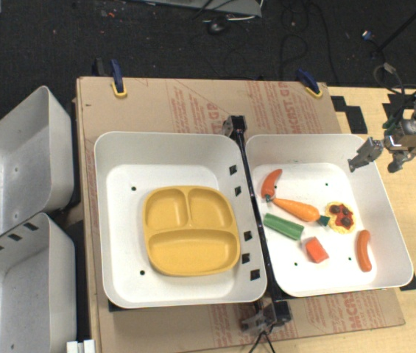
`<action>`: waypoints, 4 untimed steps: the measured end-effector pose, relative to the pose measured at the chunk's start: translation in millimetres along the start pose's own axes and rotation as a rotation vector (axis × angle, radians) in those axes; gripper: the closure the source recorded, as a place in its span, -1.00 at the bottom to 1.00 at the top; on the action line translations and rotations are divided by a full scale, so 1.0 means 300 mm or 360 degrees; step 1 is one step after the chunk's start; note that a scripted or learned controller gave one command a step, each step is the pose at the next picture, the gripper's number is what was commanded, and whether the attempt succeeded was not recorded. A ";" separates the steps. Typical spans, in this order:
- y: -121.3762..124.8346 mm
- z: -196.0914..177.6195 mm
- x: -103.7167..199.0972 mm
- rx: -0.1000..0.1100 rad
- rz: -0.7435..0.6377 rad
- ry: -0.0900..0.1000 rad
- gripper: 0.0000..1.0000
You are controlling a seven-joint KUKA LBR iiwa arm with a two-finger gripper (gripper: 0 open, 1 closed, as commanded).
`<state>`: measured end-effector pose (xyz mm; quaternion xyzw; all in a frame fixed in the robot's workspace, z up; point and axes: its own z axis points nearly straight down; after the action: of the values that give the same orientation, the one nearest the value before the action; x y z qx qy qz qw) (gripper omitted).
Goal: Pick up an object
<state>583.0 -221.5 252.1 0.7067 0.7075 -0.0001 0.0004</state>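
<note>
Camera view, and here we are: the gripper [381, 157] hangs at the right side of the scene, over the upper right rim of the right bin [392, 219]. Its fingers [365, 155] are spread wide with nothing between them, one reaching out over the bin's edge, the other nearer the arm's wrist.

Everything worth grabbing lies below and to the left of those fingers, inside the right bin. Closest is the small yellow pizza piece [340, 217] with dark toppings, down and a little left of the fingers. Just beside it, further left, the orange carrot [296, 209] lies on a slant, its tip almost at the pizza piece. Above the carrot, well to the left of the fingers, sits the red chili [270, 182], curved and tilted. Below the carrot comes the green vegetable stick [283, 226], and next to that, lower right, the small orange-red chunk [316, 250]. Straight down from the fingers, near the bin's right wall, the red sausage [364, 250] lies nearly upright in the picture.

Far left of the fingers, the left bin [112, 219] carries a yellow divided plate [191, 230] with three compartments. Both bins rest on a cardboard sheet [185, 105] on the counter, clamped at the top.
</note>
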 end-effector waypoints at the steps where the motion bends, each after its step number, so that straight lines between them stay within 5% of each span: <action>1: -0.032 0.197 0.002 0.0010 0.0004 0.0003 -1.00; 3: -0.058 0.530 0.019 0.0004 0.0003 0.0001 -1.00; 4: -0.049 0.480 0.017 -0.0010 0.0002 -0.0002 1.00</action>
<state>568.3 -216.5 108.2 0.7072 0.7070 0.0015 0.0031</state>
